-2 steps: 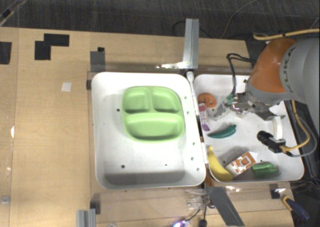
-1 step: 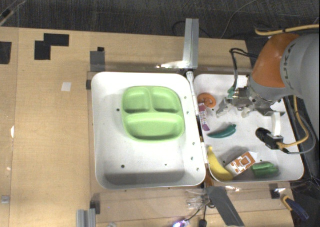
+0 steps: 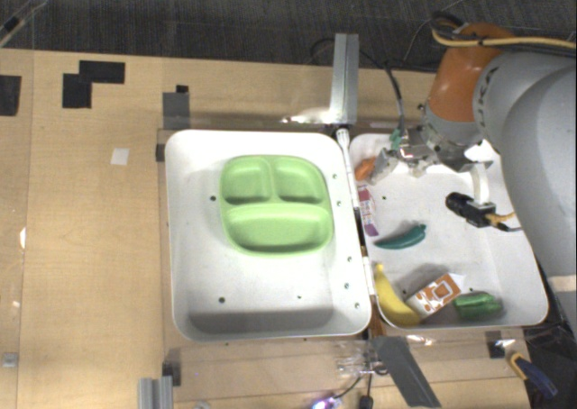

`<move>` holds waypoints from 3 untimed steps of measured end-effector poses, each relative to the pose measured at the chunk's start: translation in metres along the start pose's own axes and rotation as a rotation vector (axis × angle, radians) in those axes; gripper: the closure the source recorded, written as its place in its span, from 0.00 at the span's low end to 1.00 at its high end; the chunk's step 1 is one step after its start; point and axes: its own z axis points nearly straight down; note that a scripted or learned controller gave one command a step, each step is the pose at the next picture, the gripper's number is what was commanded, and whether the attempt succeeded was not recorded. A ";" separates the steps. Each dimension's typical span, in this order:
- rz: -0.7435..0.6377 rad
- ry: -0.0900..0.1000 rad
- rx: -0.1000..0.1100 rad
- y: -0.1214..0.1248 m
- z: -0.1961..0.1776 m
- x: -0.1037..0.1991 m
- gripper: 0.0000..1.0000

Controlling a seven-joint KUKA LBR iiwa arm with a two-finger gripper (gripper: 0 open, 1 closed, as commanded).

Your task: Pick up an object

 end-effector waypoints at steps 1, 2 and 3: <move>-0.166 0.002 0.000 -0.053 -0.025 -0.001 0.00; 0.030 -0.001 -0.019 -0.120 -0.003 0.002 0.00; 0.030 -0.001 -0.019 -0.120 -0.003 0.002 0.00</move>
